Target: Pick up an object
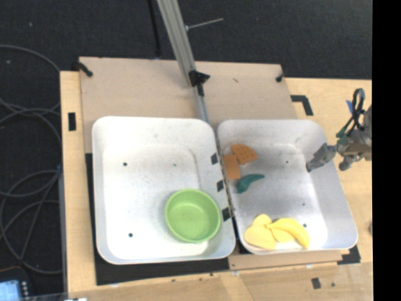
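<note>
My hand hangs apart and empty at the right bin's right rim, so reaching the yellow bananas in its front corner risks clipping that wall.

No text, label, brand, number or sign can be read anywhere in this view. The small black marks on the tabletop and along the rims of the two white bins carry no legible characters, and the bright patch at the lower left corner is too blurred to read.
</note>
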